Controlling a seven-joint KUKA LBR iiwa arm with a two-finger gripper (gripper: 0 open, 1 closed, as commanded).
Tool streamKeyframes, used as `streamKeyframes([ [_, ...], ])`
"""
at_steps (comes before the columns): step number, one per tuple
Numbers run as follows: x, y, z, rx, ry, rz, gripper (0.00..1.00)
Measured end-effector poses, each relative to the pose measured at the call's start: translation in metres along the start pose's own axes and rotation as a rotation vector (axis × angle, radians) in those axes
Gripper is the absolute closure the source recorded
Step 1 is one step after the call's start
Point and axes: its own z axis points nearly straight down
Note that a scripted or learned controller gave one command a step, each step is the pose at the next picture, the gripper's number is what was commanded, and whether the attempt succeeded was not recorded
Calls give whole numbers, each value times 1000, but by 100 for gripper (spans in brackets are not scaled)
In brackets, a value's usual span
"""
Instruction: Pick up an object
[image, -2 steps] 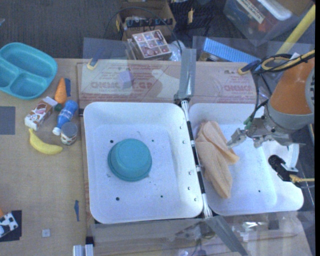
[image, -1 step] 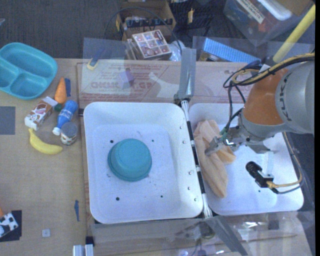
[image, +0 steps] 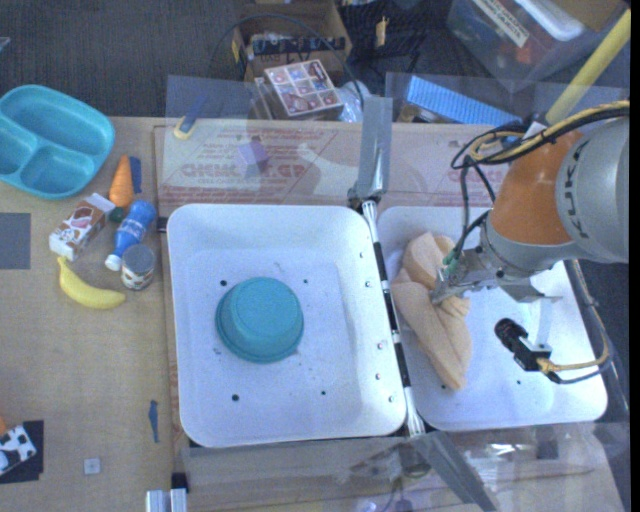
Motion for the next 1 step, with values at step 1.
streamKeyframes([
  [1, 29, 75, -81, 17, 0, -14, 100],
])
